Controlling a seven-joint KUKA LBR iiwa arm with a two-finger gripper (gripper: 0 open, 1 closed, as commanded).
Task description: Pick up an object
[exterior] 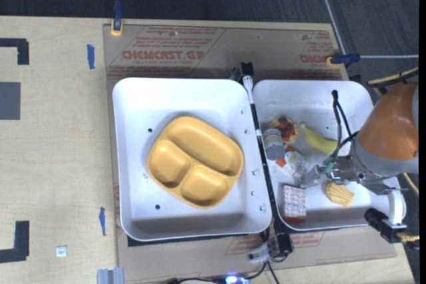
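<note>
We see the pincer (pixel 318 171) low in the right bin (pixel 313 93), reaching in from the right among small items, but we cannot tell whether it grips anything. Just right of it lies a yellow corn piece (pixel 339 193), above it a banana (pixel 315 140), and far left a yellow divided tray (pixel 194 160) sits in the left bin (pixel 133 103).

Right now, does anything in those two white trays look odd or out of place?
Mildly. The yellow divided plate sits askew in the left bin, turned diagonal to its walls. In the right bin, a banana, a small can and a red-patterned packet lie jumbled, though nothing looks spilled or broken.
</note>
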